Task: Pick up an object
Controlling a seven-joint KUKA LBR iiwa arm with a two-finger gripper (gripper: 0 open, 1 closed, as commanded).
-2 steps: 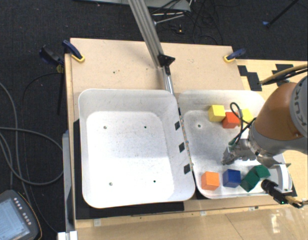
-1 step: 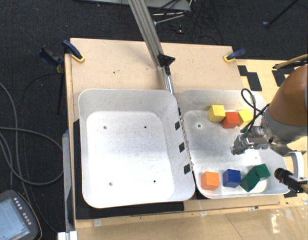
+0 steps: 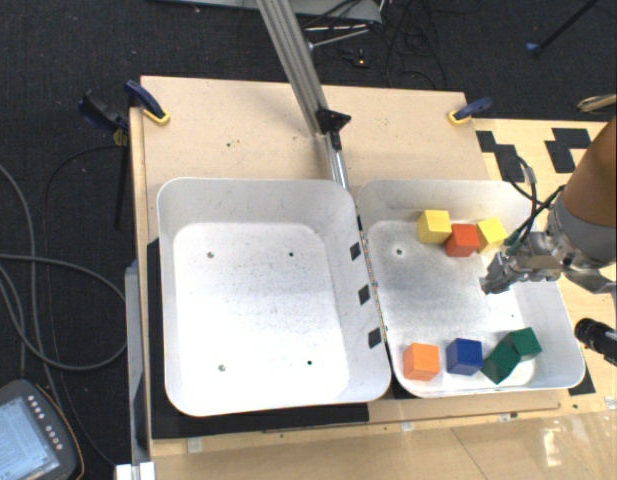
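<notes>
Just left of pincer [image 3: 495,280]: red block [image 3: 463,239]

Dark carpet floor [image 3: 58,58] strewn with black cables [image 3: 28,298]; pale wooden bench top [image 3: 248,128] held by blue-and-yellow clamps [image 3: 148,103]; metal stand rail [image 3: 293,53] crossing diagonally; screen device [image 3: 23,433] at lower left

No readable text, labels, brand names or numbers anywhere. Small grey screen device [image 3: 23,438] at lower left: display lit, content too blurred to read. Black square-pattern marker [image 3: 533,153] on pale wooden bench [image 3: 248,133], far right: pattern only, no letters. Small black marks on divider rim [image 3: 364,268] between two bins: shapes, not legible characters.
</notes>
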